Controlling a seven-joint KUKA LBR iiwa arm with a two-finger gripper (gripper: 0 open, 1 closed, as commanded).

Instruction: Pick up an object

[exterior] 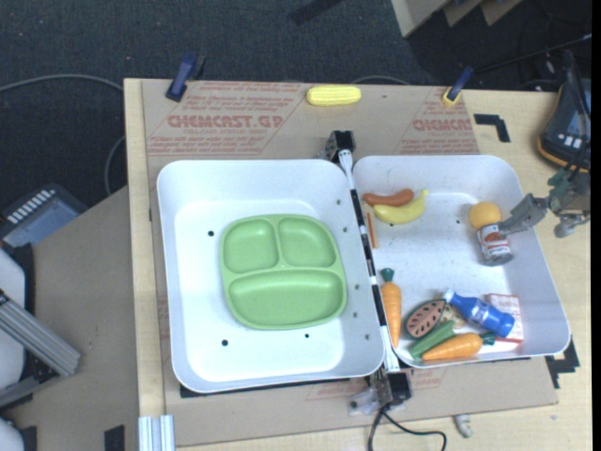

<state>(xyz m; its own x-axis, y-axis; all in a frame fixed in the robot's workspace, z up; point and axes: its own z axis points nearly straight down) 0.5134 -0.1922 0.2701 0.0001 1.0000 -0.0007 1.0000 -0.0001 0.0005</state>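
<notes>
My gripper (519, 216) hangs over the right bin's (437, 171) right rim, one finger (522, 214) reaching toward the small can (495, 244) just below the orange (485, 215); how far my fingers are parted I cannot tell. Near the back-left corner lie a banana (399, 211) and sausage (388, 197). Along the front edge sit two carrots (391, 302), a blue bottle (481, 312). The left bin (188, 195) carries a green divided plate (282, 271)

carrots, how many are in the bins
2, both in the right bin: one carrot upright against the divider at its left edge, another carrot lying in the pile at the front. More could be hidden under that pile.
</notes>
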